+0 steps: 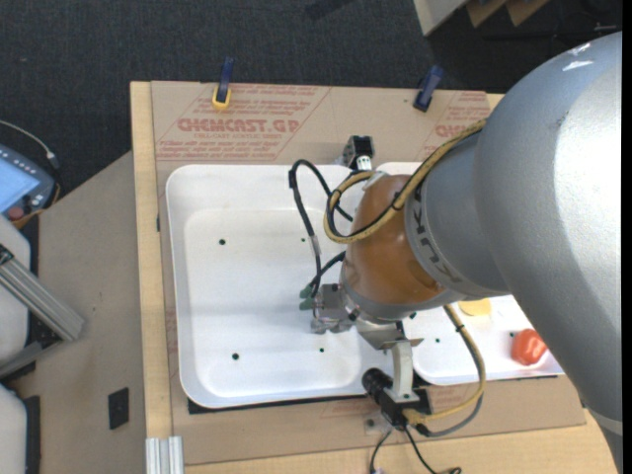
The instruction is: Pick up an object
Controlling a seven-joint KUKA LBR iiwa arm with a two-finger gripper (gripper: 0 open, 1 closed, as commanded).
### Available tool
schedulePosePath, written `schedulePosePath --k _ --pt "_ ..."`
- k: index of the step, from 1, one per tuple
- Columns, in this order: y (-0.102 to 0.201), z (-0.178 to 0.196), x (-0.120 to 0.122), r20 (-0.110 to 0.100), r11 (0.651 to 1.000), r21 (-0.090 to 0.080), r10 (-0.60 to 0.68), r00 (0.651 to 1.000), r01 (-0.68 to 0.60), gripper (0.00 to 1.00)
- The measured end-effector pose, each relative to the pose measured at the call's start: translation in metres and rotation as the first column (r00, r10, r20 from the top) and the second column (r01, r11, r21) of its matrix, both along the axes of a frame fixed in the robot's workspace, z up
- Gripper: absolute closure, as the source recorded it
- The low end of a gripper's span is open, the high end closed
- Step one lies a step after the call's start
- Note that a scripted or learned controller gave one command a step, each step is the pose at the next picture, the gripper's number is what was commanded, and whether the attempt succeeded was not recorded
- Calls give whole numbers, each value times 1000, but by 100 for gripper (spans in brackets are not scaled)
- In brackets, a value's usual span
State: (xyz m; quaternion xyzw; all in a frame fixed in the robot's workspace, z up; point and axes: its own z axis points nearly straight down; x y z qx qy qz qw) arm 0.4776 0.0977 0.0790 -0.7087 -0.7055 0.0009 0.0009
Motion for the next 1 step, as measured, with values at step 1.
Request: schedulePosePath --k 1 --pt "21 78 34 10 1000 1 7 1000 -7 100"
